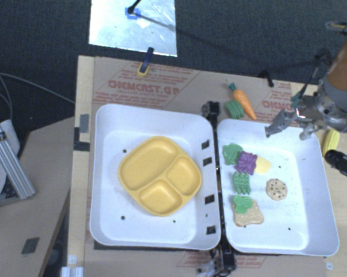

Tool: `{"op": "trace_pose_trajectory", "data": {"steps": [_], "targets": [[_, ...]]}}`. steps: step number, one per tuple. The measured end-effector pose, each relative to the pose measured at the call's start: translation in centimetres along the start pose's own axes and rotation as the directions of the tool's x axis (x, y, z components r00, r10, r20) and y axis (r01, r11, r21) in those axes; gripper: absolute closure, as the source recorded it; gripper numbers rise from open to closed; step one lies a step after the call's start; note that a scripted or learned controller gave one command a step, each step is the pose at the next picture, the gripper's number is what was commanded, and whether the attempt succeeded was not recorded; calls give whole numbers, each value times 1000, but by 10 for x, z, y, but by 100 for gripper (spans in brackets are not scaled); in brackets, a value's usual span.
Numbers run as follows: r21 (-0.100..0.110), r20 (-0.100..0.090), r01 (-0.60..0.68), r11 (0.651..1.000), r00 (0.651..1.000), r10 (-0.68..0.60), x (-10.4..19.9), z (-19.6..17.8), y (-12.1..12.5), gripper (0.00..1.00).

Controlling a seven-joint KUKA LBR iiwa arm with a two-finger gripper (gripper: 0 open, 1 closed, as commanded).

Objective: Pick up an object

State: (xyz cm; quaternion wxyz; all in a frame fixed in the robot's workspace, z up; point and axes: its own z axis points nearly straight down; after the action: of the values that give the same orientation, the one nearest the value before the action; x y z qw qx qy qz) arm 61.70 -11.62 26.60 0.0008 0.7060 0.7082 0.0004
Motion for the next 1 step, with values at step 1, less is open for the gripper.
{"op": "trace_pose_trajectory", "data": {"steps": [1], "targets": [[11, -1, -6, 1000, 1000, 6, -36, 143, -33, 0]]}}
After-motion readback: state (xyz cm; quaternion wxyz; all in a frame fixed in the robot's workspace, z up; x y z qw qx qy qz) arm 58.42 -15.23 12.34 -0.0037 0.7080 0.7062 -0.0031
